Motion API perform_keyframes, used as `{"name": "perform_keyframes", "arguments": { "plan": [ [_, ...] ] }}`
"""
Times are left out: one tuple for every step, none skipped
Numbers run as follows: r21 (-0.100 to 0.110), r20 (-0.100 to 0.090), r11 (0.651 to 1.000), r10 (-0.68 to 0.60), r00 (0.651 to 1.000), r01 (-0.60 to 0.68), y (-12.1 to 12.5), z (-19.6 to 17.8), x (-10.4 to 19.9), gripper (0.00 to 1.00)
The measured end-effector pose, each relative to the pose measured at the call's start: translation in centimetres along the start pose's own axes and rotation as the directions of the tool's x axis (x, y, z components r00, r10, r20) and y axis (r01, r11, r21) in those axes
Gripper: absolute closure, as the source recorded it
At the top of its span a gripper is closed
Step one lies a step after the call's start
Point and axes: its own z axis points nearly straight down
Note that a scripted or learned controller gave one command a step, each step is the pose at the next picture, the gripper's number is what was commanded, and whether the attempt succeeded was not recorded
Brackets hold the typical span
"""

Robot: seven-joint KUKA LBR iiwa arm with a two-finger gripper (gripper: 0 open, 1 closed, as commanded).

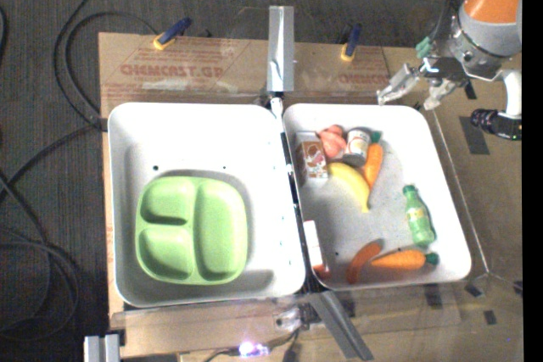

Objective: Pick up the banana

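Observation:
The yellow banana (355,181) lies in the right bin (441,182), near its middle, curved from upper left to lower right. It touches a small brown carton (312,158) on its left and a carrot (373,164) on its right. My gripper (405,101) hangs above the bin's far right corner, well up and right of the banana. Its fingers are spread open with nothing between them.
Around the banana sit a peach-coloured fruit (333,140), a small can (358,142), a green bottle (417,216), a second carrot (397,260) and a red pepper (363,260). The left bin (127,131) holds a green divided tray (193,226).

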Motion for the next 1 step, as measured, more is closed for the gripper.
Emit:
{"name": "perform_keyframes", "arguments": {
  "plan": [
    [0.001, 0.000, 0.992, -0.123, 0.992, 0.123, -4.70, 11.65, -0.44, 0.00]
  ]
}}
